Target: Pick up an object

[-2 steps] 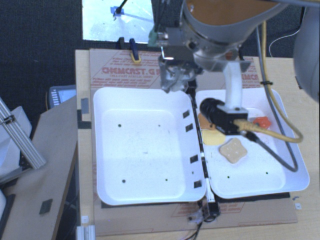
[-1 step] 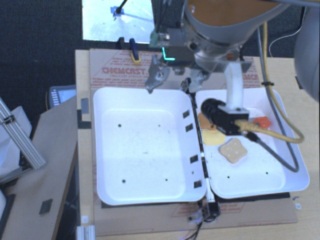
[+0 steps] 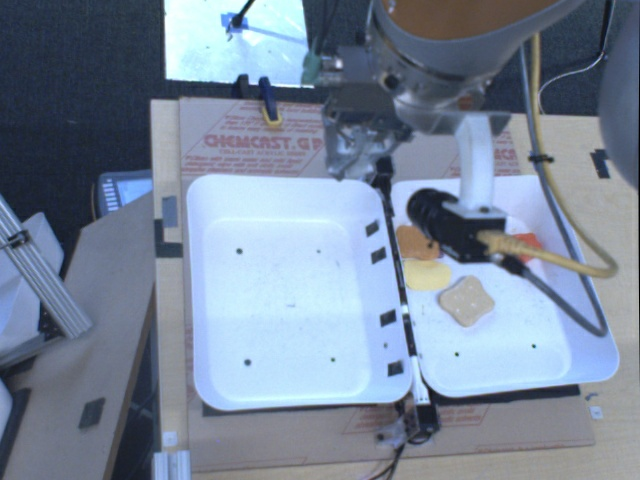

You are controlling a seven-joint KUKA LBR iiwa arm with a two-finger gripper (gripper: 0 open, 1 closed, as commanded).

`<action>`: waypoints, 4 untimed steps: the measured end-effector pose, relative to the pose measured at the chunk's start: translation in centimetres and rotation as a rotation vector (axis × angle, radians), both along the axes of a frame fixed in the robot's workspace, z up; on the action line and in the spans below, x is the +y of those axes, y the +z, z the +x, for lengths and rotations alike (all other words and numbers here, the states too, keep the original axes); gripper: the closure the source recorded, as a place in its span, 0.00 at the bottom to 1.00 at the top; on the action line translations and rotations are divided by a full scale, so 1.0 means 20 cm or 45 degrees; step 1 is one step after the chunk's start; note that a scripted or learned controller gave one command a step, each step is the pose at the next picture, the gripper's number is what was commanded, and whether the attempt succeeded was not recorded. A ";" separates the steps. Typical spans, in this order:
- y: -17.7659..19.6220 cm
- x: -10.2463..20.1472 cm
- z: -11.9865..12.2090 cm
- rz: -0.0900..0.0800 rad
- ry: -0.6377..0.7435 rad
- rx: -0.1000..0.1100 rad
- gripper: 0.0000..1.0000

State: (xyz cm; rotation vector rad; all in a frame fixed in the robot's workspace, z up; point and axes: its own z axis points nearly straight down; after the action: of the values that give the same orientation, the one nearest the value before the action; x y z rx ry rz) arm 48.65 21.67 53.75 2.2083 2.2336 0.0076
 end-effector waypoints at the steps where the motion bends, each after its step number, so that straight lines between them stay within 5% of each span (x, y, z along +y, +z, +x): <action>1: -0.02 0.09 0.28 -0.003 -0.014 0.002 1.00; 2: -0.01 0.09 0.35 -0.003 -0.015 0.002 1.00; 4: -0.01 0.08 0.71 -0.004 -0.016 0.001 1.00</action>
State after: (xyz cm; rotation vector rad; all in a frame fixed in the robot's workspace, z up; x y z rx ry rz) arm 62.78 23.36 53.46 2.2210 2.2185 0.0037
